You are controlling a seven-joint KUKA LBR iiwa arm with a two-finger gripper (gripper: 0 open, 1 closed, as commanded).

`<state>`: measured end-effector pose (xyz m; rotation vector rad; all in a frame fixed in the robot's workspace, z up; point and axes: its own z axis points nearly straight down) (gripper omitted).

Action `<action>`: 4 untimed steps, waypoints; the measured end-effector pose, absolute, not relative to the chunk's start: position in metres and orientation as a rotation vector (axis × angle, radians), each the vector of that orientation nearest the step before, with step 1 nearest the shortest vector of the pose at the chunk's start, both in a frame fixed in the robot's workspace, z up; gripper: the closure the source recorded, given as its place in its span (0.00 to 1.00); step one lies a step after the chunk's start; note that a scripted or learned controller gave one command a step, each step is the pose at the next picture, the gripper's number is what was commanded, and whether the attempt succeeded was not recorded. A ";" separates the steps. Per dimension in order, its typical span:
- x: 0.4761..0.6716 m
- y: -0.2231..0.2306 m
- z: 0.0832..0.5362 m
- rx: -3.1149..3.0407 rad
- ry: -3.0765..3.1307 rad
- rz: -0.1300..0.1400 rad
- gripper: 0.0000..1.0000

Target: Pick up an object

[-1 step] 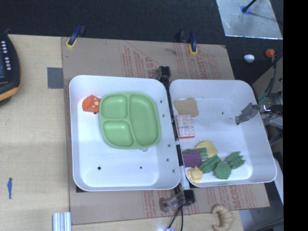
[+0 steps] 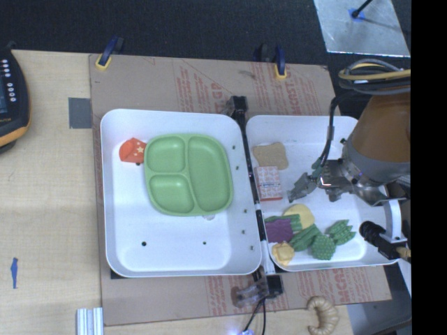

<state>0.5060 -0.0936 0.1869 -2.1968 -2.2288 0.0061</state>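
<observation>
The arm (image 2: 380,142) is reaching in from the right and is hanging over the right bin (image 2: 307,125), with its orange band showing above the wrist. The gripper (image 2: 305,184) is pointing toward the left and is hovering above the middle of that bin; its fingers are standing apart, released, with nothing lying between them. Just left of the fingertips, a small printed packet (image 2: 268,182) is lying flat on the bin floor, and a tan bread slice (image 2: 271,155) is lying just behind it. Below the gripper, a yellow item (image 2: 299,212) is resting against a purple piece (image 2: 279,228), with a cluster of green toy vegetables (image 2: 323,239) beside them and a pale yellow piece (image 2: 283,252) sitting near the front wall. In the left bin (image 2: 174,260), a green divided plate (image 2: 188,173) is lying flat, and a red toy (image 2: 131,150) is touching its left edge. A tan curled object (image 2: 323,313) is lying on the cardboard in front of the bins.
</observation>
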 end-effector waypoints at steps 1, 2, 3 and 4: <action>0.479 -0.092 0.093 -2.219 -2.231 -0.009 0.00; 0.481 -0.094 0.108 -2.216 -2.236 -0.010 1.00; 0.477 0.003 0.196 -2.206 -2.237 -0.009 1.00; 0.493 -0.152 0.146 -2.234 -2.211 0.011 1.00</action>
